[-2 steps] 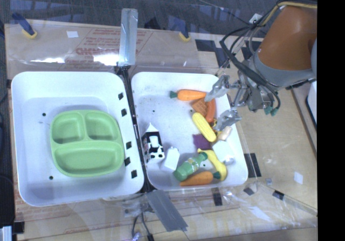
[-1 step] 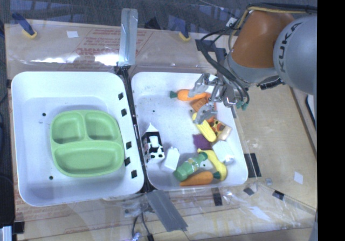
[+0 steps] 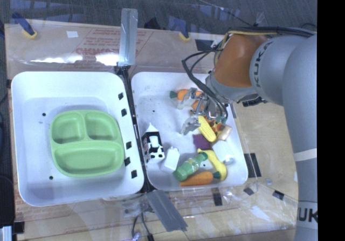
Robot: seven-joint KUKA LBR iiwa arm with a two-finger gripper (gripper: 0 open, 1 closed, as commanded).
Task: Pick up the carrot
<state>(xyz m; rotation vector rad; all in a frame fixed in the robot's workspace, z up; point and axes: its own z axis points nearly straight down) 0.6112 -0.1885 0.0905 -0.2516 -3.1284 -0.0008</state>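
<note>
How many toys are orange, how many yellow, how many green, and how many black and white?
Counting the ones I can tell apart:
Orange: 2, the carrot and a small orange toy
Yellow: 2, the corn and the banana
Green: 2, the bottle and the divided plate
Black and white: 1, the cow
Total: 7

The arm covers the right bin's upper right corner and right rim, and its grey body runs out past the bottom edge. Beneath the wrist, the gripper sits among toys, too small and cluttered to read. The carrot is partly overlapped by the green bottle and the banana. A small orange and green toy by the wrist is too blurred to name. The table's left edge is cut off.
</note>
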